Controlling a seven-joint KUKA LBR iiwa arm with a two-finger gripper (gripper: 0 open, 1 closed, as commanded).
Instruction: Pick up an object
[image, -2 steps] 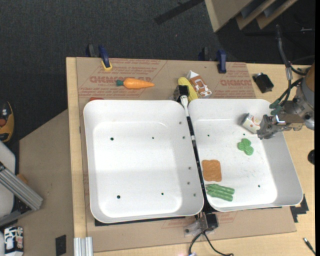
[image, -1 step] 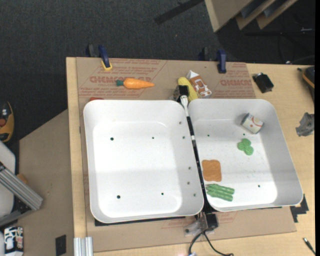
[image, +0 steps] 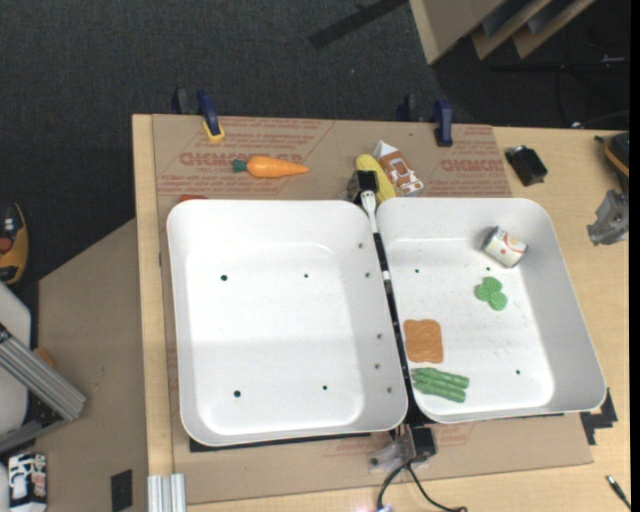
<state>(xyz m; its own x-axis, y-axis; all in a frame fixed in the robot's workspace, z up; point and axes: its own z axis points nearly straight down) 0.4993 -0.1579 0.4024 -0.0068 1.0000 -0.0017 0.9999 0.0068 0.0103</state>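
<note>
Nearest me, the green bean pod (image: 440, 384) lies long-axis three-to-nine in the right bin (image: 560, 300), and I cannot tell my gripper's state.

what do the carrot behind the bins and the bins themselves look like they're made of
The carrot looks like smooth molded plastic, a toy: uniform orange, green stub. The two bins look like thin white plastic with rounded corners, though the finish is hard to judge.
</note>
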